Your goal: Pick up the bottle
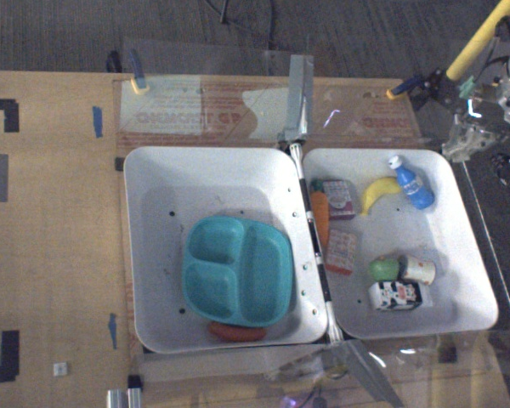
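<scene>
Cardboard-covered bench (pixel 51 228) holds two white bins (pixel 153 194); gripper (pixel 469 138) state unclear.

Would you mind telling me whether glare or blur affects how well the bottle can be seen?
Camera view: the blue bottle in the right bin is soft but legible; glare streaks lie on the clear panel behind the bins, not on the bottle.
</scene>
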Controlling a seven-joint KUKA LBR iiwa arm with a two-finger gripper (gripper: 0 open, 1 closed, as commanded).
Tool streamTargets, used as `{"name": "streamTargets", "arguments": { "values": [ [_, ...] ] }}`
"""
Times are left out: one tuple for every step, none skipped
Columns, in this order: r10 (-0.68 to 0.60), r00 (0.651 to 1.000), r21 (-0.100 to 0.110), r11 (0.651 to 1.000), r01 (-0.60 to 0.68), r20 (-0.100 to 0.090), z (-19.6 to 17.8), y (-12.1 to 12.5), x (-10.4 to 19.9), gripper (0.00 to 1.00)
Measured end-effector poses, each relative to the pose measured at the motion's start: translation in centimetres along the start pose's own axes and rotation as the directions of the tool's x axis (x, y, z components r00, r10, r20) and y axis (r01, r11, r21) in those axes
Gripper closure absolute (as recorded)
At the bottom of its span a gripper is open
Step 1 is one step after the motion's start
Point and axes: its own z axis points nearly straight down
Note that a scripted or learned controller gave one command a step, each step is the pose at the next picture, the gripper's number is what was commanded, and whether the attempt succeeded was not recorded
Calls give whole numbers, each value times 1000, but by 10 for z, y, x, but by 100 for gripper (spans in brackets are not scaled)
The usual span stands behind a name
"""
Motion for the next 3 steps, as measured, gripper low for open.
{"name": "streamTargets", "arguments": {
  "values": [
    [-78, 997, 3, 997, 78, -1, 50, 18, 48, 100],
    [27, 1000, 0, 1000, -27, 0, -18, -3, 56, 100],
    [-105, 994, 2, 994, 105, -1, 116, -53, 85, 100]
  ]
}}
